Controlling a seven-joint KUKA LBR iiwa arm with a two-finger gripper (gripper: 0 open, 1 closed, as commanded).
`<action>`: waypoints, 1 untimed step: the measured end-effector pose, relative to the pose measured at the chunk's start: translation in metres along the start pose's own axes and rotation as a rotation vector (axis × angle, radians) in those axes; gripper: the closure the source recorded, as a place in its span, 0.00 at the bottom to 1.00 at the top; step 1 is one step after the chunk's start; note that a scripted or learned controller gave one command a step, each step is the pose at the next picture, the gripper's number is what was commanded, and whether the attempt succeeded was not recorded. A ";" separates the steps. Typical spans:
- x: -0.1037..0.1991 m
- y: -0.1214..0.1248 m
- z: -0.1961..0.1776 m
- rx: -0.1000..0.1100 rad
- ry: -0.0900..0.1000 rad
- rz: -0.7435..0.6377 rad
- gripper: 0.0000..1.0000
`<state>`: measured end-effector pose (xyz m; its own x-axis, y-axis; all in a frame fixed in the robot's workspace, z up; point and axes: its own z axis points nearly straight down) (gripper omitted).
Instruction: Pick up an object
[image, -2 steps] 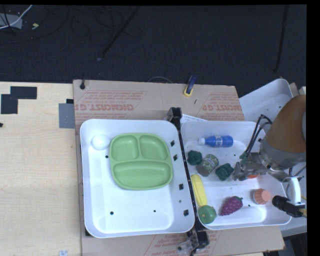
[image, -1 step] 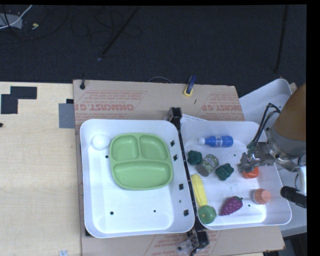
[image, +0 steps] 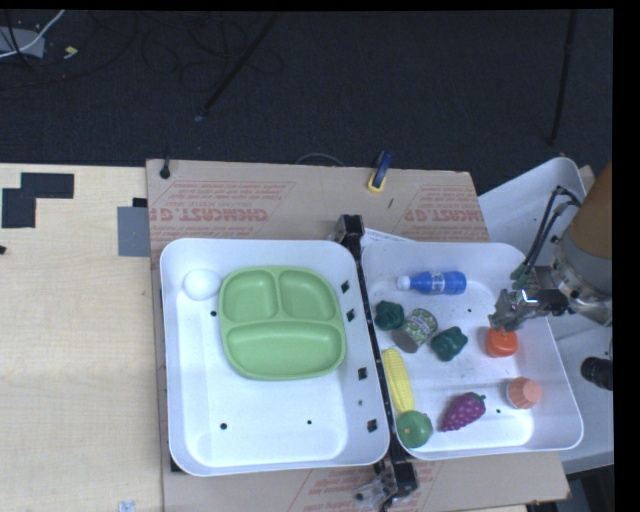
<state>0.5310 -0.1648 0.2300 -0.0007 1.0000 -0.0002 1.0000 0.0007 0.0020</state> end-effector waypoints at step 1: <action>0.051 -0.001 -0.008 0.004 0.002 -0.002 1.00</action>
<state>0.5301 -0.1141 0.2379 -0.0030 1.0000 0.0020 1.0000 0.0030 -0.0022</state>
